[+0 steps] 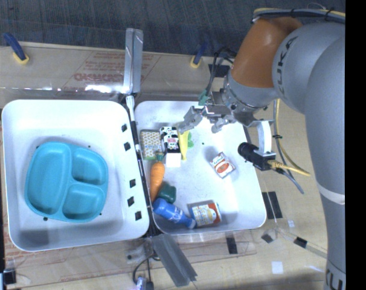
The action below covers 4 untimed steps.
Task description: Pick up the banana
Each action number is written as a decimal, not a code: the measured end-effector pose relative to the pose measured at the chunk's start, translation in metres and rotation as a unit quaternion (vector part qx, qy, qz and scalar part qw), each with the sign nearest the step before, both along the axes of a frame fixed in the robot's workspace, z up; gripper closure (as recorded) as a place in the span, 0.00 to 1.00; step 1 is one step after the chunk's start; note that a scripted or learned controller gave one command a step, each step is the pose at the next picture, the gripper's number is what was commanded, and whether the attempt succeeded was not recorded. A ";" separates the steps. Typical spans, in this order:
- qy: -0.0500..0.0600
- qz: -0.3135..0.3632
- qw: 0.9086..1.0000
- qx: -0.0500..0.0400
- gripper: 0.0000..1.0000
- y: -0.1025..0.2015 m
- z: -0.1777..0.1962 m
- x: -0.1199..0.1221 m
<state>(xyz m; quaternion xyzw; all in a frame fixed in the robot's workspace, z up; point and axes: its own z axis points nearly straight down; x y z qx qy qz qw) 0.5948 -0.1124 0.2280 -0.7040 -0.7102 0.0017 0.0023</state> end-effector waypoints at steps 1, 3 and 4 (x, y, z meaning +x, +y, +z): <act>-0.009 -0.016 1.000 0.000 0.00 -0.036 -0.110 0.039; -0.008 -0.014 1.000 -0.001 0.00 -0.036 -0.100 0.040; -0.004 -0.012 1.000 -0.002 0.00 -0.041 -0.134 0.046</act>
